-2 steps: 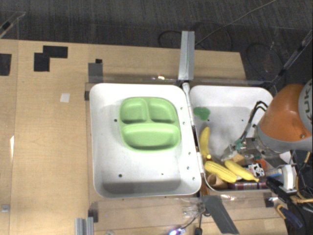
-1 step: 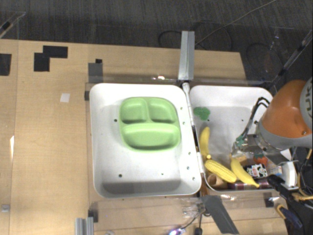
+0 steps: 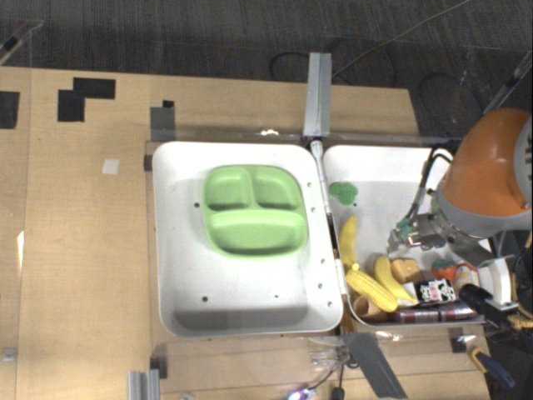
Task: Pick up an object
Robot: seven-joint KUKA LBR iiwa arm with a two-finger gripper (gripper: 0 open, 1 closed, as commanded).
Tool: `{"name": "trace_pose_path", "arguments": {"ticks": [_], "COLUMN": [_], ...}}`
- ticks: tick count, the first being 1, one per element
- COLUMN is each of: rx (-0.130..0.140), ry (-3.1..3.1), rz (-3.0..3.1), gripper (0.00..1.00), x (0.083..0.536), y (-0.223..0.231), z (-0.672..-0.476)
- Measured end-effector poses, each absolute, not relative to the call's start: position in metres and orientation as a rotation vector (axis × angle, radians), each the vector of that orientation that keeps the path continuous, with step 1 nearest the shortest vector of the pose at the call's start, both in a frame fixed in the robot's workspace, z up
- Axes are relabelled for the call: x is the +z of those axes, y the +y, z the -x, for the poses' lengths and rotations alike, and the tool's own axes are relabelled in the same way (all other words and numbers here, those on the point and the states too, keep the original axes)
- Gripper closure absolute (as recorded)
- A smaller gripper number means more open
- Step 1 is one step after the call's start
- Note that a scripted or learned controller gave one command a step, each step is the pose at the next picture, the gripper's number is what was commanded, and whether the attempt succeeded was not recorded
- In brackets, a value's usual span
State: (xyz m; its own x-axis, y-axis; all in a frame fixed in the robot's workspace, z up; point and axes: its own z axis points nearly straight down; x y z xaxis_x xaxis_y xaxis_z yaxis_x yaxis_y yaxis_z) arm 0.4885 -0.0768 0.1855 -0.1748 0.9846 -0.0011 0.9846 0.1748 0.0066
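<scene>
Candidate objects heaped in the near corner of the right bin [image 3: 379,169]: corn cob [image 3: 366,290], banana [image 3: 391,278], second banana [image 3: 348,240], tan block [image 3: 406,269], small black-and-white box [image 3: 435,291], dark tube [image 3: 433,312] along the near wall. All crowded, touching or overlapping. Probably slid there against the wall, which leaves little room to close around any single one.

Gripper [image 3: 410,233] hanging low over the right bin, just above and behind the pile. Tan block and banana directly below it, toward the camera. Corn further out, down and to its left. Second banana well to its left, by the divider. Green blob [image 3: 343,193] up and left, alone on bare floor. Nothing seen held. Open or closed: cannot tell, tip too small and tangled with cables.

Orange wrist band [image 3: 491,169] right of the gripper, covering the bin's far right side.

Left bin [image 3: 166,248] well to the left, holding a green divided tray [image 3: 254,209] set square in the middle.

Judgement: approach stage, pick not yet made. Nearest target likely tan block or banana.
</scene>
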Motion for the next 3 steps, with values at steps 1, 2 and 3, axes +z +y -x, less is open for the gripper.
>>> {"name": "trace_pose_path", "arguments": {"ticks": [1, 2, 3], "rx": [0.007, 0.018, 0.025], "ry": [2.404, 2.613, 2.610], "rz": [-2.015, -1.701, -1.699], "gripper": [0.00, 0.00, 1.00], "x": [0.185, 0.094, 0.104], "y": [-0.077, -0.093, -0.091], "z": [-0.488, -0.495, -0.497]}}
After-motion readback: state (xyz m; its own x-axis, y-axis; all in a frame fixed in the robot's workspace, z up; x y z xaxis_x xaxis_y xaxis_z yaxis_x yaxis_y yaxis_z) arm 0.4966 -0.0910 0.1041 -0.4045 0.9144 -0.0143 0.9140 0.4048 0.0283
